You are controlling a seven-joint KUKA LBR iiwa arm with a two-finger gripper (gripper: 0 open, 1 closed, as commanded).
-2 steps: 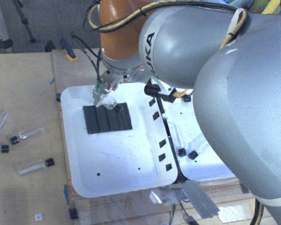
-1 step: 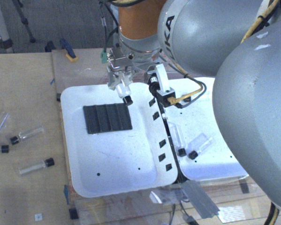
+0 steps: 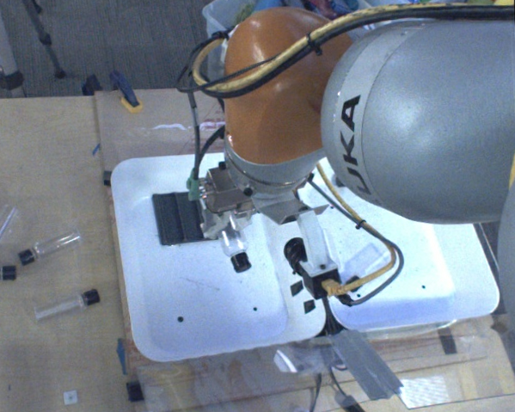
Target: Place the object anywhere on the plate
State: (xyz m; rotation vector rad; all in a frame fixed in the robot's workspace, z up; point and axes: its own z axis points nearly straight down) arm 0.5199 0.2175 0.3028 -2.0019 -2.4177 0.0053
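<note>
Hovering over the shallow white bin [image 3: 160,322], the gripper [image 3: 227,224], its state impossible to tell, is hanging directly over the small clear plastic vial with black cap [image 3: 236,250], lying beside the flat dark rectangular plate [image 3: 177,218]; judged light, rigid and slippery, the vial is calling for a grasp across its barrel.
</note>
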